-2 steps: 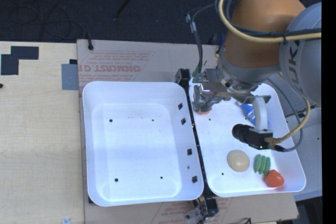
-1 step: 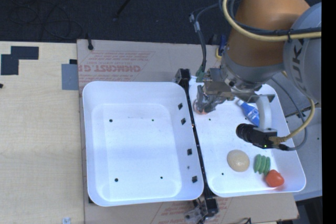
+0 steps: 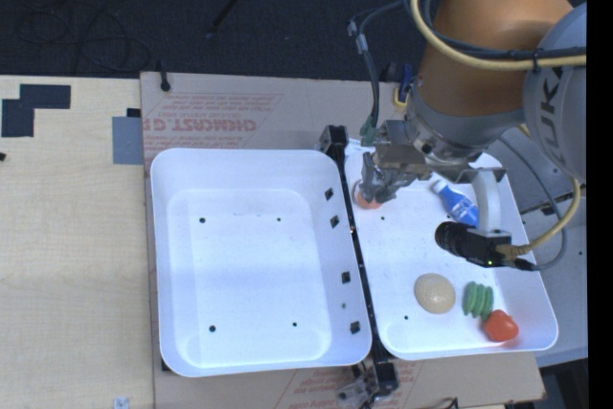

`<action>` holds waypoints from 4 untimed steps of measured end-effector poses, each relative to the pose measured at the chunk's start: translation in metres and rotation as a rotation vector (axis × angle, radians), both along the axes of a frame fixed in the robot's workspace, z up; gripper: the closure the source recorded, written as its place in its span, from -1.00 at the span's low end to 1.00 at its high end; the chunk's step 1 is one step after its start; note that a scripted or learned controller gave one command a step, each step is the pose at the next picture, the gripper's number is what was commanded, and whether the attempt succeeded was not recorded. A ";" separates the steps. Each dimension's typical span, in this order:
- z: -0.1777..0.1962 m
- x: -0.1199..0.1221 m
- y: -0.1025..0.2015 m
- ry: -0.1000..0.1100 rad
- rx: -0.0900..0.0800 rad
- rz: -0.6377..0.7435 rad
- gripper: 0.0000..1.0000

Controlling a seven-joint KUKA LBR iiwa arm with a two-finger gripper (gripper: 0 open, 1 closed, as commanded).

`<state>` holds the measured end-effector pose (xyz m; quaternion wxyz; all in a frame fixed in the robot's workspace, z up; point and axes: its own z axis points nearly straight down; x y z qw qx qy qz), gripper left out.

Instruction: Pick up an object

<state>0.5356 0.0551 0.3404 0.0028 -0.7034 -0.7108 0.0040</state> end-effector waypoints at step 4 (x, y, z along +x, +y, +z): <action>-0.054 -0.010 0.071 0.002 0.001 -0.005 1.00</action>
